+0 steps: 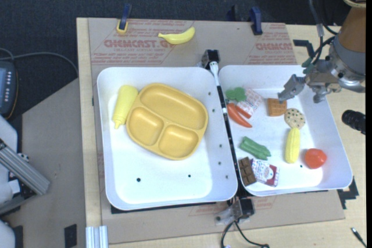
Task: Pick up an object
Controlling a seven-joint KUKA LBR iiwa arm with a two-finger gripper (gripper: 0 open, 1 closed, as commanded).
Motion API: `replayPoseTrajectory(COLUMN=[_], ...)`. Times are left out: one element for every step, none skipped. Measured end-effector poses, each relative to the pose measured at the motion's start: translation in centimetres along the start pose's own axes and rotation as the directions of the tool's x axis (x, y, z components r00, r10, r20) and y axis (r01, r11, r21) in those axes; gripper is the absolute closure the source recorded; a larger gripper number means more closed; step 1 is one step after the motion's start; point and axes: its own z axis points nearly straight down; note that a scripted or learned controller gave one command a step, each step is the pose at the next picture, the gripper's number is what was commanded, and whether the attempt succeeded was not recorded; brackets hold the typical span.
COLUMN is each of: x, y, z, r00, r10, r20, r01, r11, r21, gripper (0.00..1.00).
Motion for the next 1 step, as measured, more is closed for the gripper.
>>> replayPoseTrajectory(x=[0.01], y=[0.22], z=[-0.73], r00=[1.0], r10=[-0.003], r20=[0.002], r01=[0.003], r11=[1.0], r21=[-0.014], gripper=[0.0])
